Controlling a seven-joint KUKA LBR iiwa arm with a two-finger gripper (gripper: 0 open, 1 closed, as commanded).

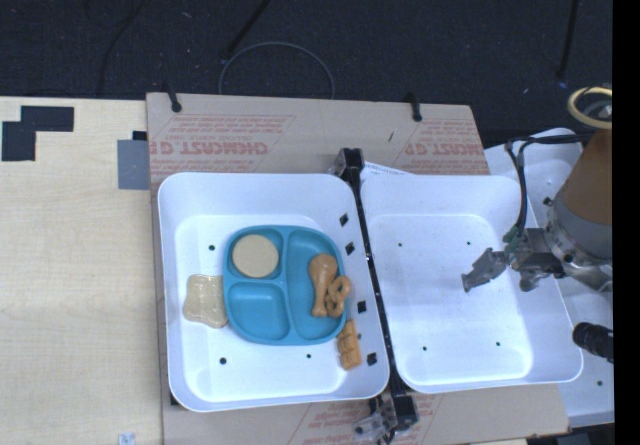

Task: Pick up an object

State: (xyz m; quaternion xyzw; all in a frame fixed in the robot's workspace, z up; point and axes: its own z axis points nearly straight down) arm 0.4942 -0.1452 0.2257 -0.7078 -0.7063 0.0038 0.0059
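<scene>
A blue divided plate (262, 317) lies in the left bin (190, 203). On it rest a round tan cookie (254, 255) and a brown pretzel-like piece (328, 285). A pale bread slice (205, 300) lies against the plate's left edge. A small brown piece (348, 344) sits just off its lower right corner. My gripper (482, 271) hangs over the right side of the right bin (440, 203), far from all these objects. One grey finger (484, 270) points left, and nothing shows at its tip.
A black divider (366, 273) runs between the two bins. Brown cardboard (310, 138) lies under and behind them. The arm's orange band (600, 173) and grey wrist stand at the right edge, with black cables beside them.
</scene>
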